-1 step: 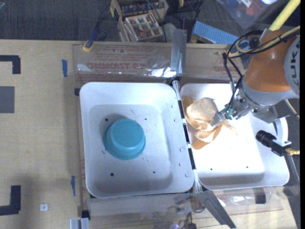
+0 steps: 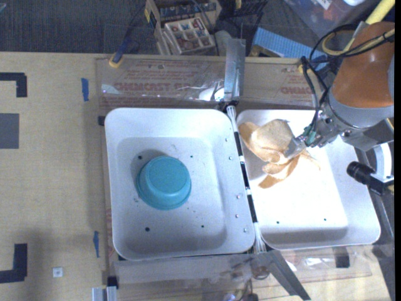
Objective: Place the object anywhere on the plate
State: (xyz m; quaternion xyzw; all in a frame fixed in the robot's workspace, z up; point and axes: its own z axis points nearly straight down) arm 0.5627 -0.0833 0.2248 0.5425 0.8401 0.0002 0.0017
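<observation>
Pale wood makes up the surface, with black angular marks along its left edge and short strips of blue tape near the left bin. Two shallow white bins sit side by side on it, touching along a shared middle seam. The left bin holds a round blue plate, which looks like an upturned dish, lying left of the bin's centre. Small dark specks dot the bin floor around it. The right bin holds a tan, peel-like object in its upper left part, near the seam; its curled strips spread down and to the right. Behind the bins lies a clear plastic sheet with red lettering, and a metal bracket stands at the top of the seam. Beyond the surface the floor is dark, with a small wooden crate of printed items, a black wire basket and blue and clear containers.

The grey arm, with its orange band, comes in from the upper right, black cables looping over it. The wrist leans down and to the left over the right bin. The gripper sits at the right edge of the tan object, touching or just above it. Whether it is open, closed or gripping the object cannot be told from this slant.
</observation>
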